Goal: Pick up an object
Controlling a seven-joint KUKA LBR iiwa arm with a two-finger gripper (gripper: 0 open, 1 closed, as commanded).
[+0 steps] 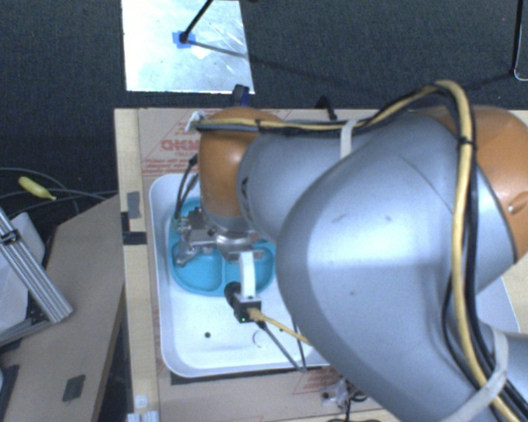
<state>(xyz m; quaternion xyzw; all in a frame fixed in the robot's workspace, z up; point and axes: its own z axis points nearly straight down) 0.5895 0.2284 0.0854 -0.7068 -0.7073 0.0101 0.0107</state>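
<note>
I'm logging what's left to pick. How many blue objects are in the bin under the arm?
1: a blue bowl-like object lies in the left part of the white bin, directly under the arm's wrist. The arm covers much of the bin, so others may be hidden.

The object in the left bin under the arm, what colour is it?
Light blue, seen in the camera view.

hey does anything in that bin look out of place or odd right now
Nothing stands out. A blue object lies in the left bin, mostly covered by the arm, whose wrist sits right above it. No spill or damage is visible on the bin floor that shows.
</note>
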